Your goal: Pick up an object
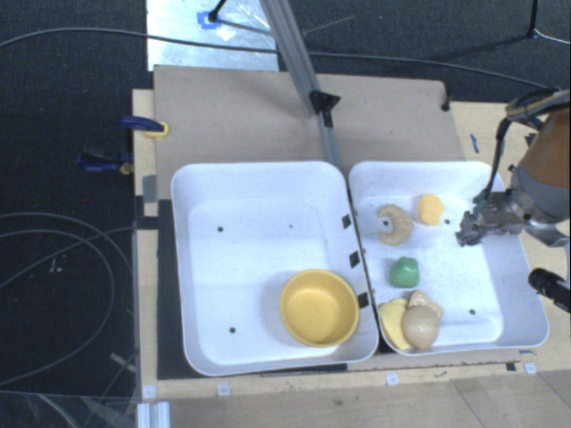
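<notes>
White right bin point(508, 279) holds small green object point(404, 272).

Even, diffuse light falls from above, and the white bins point(268, 194) are bright but not blown out. Behind the bins, a floor patch point(210, 20) glares pale. Shadows inside the bins are faint and soft. The picture is slightly soft and grainy throughout.

Both bins point(268, 185) look like smooth white plastic with a slight sheen. The bowl point(319, 307) is glossy yellow plastic. My gripper point(470, 230) is dull dark metal, I think. The board point(241, 114) underneath looks like matt cardboard, and the floor point(62, 61) is rough dark carpet.
</notes>
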